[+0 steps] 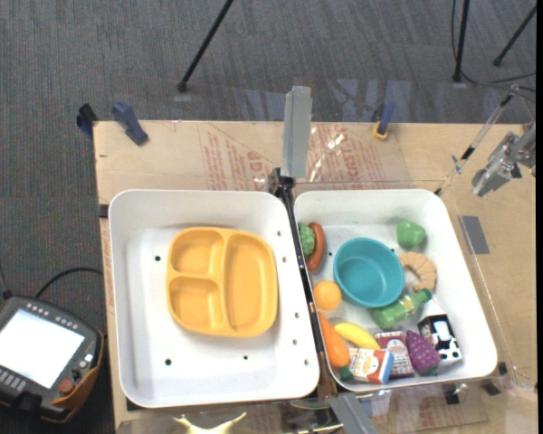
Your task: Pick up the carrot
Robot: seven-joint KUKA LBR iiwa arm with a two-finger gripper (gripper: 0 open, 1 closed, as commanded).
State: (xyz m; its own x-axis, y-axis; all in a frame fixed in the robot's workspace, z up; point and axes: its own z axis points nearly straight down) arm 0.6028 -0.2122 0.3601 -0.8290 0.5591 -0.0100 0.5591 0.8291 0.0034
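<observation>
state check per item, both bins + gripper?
carrot: lying flat at the right bin's left wall, untouched
teal bowl: upright, nothing visible inside
yellow divided plate: flat in left bin, compartments bare
banana: lying beside carrot
gripper: at the bench's right edge, outside the bins

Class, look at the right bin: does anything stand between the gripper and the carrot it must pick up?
Nothing covers the carrot; it lies exposed along the right bin's left wall. The gripper sits beyond the bin's far right corner. Neighbours crowd it: the orange at its upper end, the banana and carton alongside.
</observation>
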